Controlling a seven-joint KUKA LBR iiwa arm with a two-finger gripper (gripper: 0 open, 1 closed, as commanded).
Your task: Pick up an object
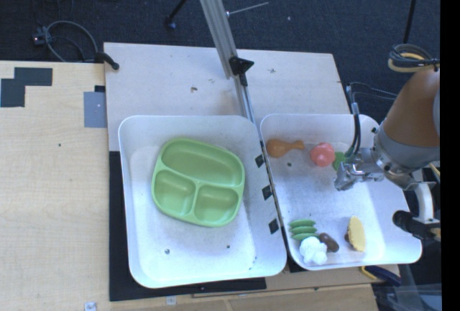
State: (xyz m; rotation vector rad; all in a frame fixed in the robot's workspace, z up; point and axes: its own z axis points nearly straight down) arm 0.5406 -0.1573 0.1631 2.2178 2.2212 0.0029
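Now, two white bins [136,159] on pale bench [172,80], dark floor beyond. Right of green tray [198,182]: red ball [323,154], just beside gripper [345,179]. Pincer state: cannot tell, too blurred.

Two bins sit side by side on the bench: the left bin [136,159] holds a divided tray [198,181] lying flat near its middle, and the right bin [392,248] holds the small things. Along its far side lie a drumstick-shaped toy [283,148] and, to its right, a round toy [323,154], with the gripper [348,176] just beside that (arm entering from the right). Near the front edge, left to right, sit a pea pod [302,228] with a small ball [313,250] before it, a small lump [329,241], then a corn-like piece [356,233].
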